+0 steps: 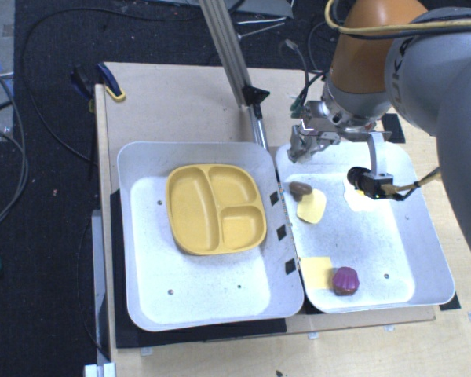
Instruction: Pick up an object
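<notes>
In the right bin [424,234] we see four small things. A small brown object [301,188] lies near the bin's far left corner, touching the far edge of a pale yellow rounded piece [312,207] just nearer to us. Toward the near left of the same bin lies a pale yellow square block [316,272], and a purple object [345,280] sits right beside it on its right, touching or almost touching.

The gripper [301,149] hangs over the far left part of the right bin, just beyond the brown object and apart from it. We cannot tell whether its fingers stand apart or together, and nothing shows between them. Above it rises the grey arm [439,69] with its orange band [369,38], coming in from the right. A small black part with cables [370,183] hangs over the bin's far middle.

The left bin [141,234] holds a yellow divided tray [216,208] with three compartments, lying flat in its far half. A metal pole [229,45] slants up from between the bins' far ends.
</notes>
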